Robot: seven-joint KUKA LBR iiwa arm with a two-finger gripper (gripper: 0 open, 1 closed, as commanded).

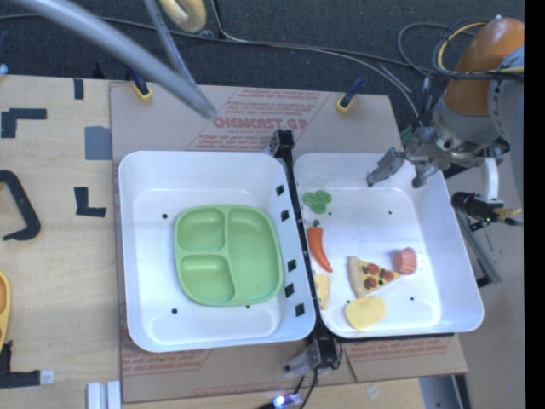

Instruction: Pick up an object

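The pincer (402, 170) hangs wide open over the right bin's (451, 254) far edge. Pizza slice (371, 274), carrot (318, 247) (toys) lie inside; the left bin (145, 254) holds a green tray (227, 255).

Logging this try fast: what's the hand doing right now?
Hand: open, holding nothing, above the right bin's far edge.

One fixed cam, above bench, angled down, both bins (128, 254) in frame, arm (485, 75) entering right

A pale wooden bench (51, 254) marked with black tape carries a brown printed cardboard sheet (255, 118), against dark grey carpet floor (341, 15) crossed by black cables (281, 45).
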